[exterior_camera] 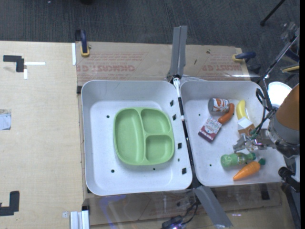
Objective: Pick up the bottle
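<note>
A green bottle lies on its side near the front of the right bin, its cap end pointing right. My gripper reaches in from the right and hovers just behind and above the bottle. It is open, with nothing between its fingers. The grey arm with its orange band sits at the right edge of the view.
An orange carrot lies right in front of the bottle. Farther back in the right bin are a dark red packet, a can, an orange sausage-shaped piece and a yellow banana. The left bin holds a green divided plate.
</note>
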Robot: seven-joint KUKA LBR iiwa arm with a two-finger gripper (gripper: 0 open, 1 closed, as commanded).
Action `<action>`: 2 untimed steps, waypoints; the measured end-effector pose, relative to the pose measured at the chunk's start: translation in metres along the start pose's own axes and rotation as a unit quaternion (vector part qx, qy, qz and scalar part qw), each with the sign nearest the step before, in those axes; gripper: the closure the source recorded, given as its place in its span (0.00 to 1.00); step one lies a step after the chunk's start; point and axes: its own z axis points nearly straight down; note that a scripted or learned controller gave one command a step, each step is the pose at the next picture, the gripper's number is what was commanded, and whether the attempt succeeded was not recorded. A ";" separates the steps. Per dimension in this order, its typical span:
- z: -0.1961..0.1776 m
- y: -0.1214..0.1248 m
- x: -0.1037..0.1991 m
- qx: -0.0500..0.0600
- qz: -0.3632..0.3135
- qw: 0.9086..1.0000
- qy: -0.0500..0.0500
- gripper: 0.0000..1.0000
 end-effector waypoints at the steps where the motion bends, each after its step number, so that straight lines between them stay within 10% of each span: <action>1: 0.011 -0.008 0.081 0.011 -0.085 0.996 0.006 0.00; 2: 0.011 -0.008 0.033 0.010 -0.243 0.970 0.007 0.00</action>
